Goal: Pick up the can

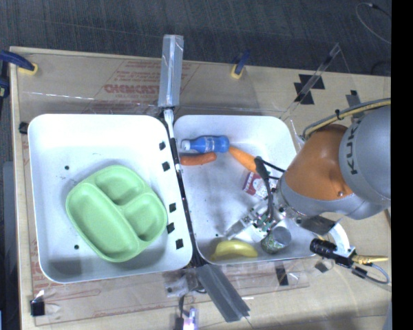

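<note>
The can (277,238) is a small grey metal cylinder lying near the front right corner of the right bin (213,191), its round end facing up toward the camera. My gripper (259,219) hangs low in that bin, just up and left of the can and very close to it. The grey arm with its orange band (316,170) covers the bin's right side and hides part of what lies beneath. I see nothing clearly held.
A yellow banana (235,249) lies left of the can by the front wall. A red packet (252,181), an orange carrot (242,159), an orange sausage-shaped piece (197,159) and a blue bottle (205,144) sit farther back. The left bin holds a green divided plate (117,212).
</note>
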